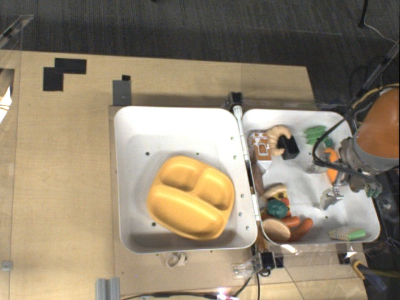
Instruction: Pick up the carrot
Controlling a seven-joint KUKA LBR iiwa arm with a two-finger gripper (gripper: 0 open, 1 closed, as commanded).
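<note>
The carrot (333, 167) is a small orange piece in the right bin (312, 186), near its right side, partly covered by black cables and the arm's wrist. My gripper (331, 197) hangs over the same spot, its metal tip just below the carrot in the view. The grey wrist with its orange band (382, 125) reaches in from the right, above the bin's far right corner. I cannot make out whether the carrot is between the gripper's tips or merely beside them.
A big yellow bread-shaped toy (190, 195) lies in the left bin (134, 167). The right bin also holds a brown box (261, 145), a tan croissant (278, 132), a black piece (288, 146), green items (315, 132) (350, 234), a teal vegetable (278, 209) and a red sausage (301, 225).
</note>
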